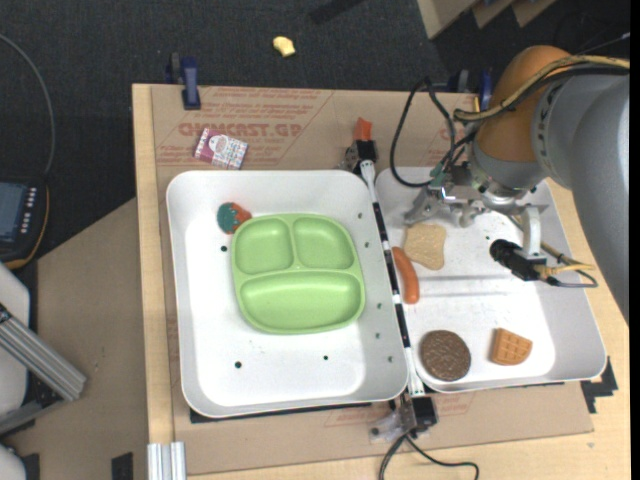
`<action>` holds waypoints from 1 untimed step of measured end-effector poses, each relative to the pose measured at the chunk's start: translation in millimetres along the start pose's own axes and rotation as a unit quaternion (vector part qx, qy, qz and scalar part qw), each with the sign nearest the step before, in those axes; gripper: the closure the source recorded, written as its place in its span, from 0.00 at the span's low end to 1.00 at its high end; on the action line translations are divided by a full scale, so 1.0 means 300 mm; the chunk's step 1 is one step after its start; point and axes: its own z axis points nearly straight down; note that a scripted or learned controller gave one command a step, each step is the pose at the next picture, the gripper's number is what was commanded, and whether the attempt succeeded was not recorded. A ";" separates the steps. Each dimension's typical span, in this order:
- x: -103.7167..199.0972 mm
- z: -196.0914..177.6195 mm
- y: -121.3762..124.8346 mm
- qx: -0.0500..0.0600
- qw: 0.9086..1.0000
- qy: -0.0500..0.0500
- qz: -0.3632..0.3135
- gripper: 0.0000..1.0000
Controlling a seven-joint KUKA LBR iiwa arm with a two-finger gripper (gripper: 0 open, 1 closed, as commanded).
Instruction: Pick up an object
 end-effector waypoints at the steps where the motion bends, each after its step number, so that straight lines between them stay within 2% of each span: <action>1: 0.033 -0.002 -0.123 -0.001 1.000 0.000 0.002 0.00</action>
